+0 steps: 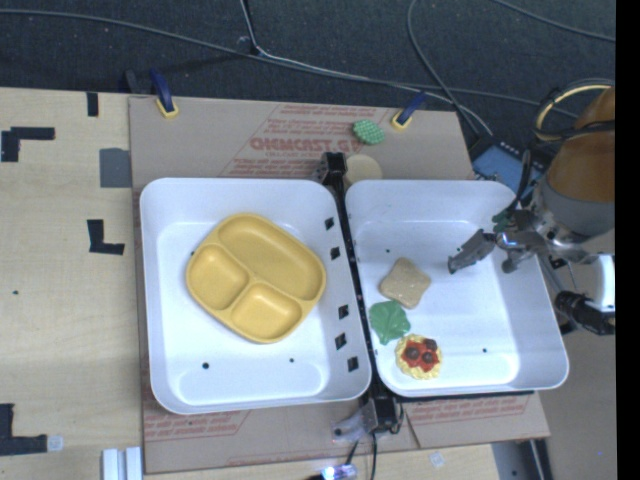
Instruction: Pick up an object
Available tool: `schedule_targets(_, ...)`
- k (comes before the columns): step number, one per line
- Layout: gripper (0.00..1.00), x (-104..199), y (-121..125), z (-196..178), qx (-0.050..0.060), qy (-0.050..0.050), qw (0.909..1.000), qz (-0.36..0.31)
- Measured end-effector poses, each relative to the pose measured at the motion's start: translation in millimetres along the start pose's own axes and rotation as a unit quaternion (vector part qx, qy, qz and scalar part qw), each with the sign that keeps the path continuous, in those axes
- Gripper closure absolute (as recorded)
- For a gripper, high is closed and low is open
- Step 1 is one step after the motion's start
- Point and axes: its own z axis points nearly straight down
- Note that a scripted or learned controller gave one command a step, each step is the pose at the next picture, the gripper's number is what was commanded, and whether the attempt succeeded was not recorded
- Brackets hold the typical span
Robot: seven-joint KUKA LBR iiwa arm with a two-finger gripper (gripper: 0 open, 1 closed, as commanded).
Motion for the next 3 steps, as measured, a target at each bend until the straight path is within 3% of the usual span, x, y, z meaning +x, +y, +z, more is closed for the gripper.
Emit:
schedule_targets(2, 0.0, 2, 9, 101, 0.0, 0.0, 1.0, 0.0)
schedule_targets(3, 1.0, 4, 11, 87, -0.001, 0.001, 1.0, -0.001)
